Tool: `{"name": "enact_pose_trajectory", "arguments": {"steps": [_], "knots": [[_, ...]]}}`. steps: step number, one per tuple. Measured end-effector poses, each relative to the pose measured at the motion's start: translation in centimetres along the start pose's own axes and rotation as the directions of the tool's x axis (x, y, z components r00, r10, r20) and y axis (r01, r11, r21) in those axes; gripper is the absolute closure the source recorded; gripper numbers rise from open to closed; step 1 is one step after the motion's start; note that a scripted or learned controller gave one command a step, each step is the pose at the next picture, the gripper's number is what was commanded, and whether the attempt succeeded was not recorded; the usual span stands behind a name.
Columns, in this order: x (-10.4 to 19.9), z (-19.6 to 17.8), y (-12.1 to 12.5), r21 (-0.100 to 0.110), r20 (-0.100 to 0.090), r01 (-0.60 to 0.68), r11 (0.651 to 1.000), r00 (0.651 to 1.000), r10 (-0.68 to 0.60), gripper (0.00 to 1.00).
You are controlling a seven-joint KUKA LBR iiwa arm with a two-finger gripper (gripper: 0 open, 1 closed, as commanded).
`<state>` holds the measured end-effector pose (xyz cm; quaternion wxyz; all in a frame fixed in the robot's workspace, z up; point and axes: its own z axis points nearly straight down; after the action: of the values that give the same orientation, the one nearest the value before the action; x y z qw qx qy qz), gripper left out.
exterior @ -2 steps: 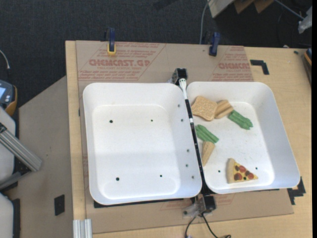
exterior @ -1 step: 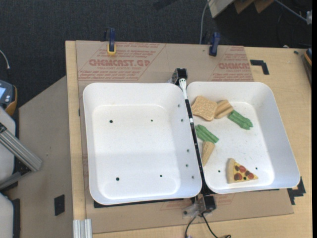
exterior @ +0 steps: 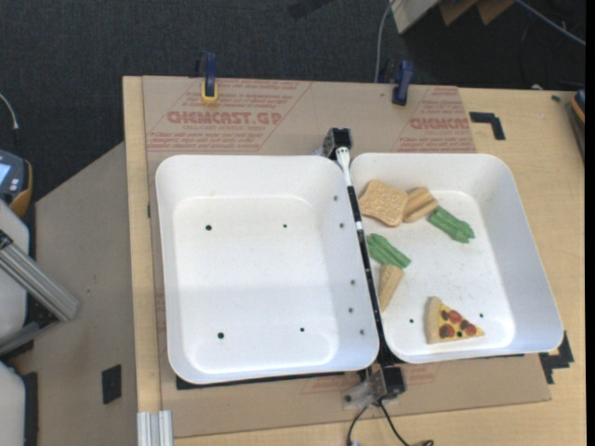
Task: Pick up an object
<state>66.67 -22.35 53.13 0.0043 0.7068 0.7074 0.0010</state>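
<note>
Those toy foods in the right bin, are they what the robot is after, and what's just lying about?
For the job, any could be picked:
cracker
bread piece
two green pods
wedge
pizza slice

Just lying about:
left bin
blue clamps
cardboard sheet

You're looking at a lab or robot test bench, not a home. The two white bins (exterior: 177,249) sit on a brown board (exterior: 279,110) printed with a maker's name, held down by blue clamps (exterior: 209,68) at the back edge. Cables (exterior: 372,426) trail off the front, dark carpet (exterior: 93,26) lies around. The aluminium rail (exterior: 37,282) at left is probably rig framing. The food pieces (exterior: 381,203) look like plastic toys.
</note>
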Motion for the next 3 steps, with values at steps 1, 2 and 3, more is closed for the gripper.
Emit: {"name": "enact_pose_trajectory", "arguments": {"steps": [1, 2, 3], "knots": [[0.0, -0.5, 0.0, 0.002, -0.001, 0.0, 1.0, 1.0, 0.0, 0.0], [1.3, -0.5, 0.0, 0.007, -0.003, 0.0, 1.0, 1.0, 0.0, 0.0], [-0.1, -0.4, 0.0, 0.004, -0.001, -0.003, 1.0, 1.0, 0.003, 0.0]]}}
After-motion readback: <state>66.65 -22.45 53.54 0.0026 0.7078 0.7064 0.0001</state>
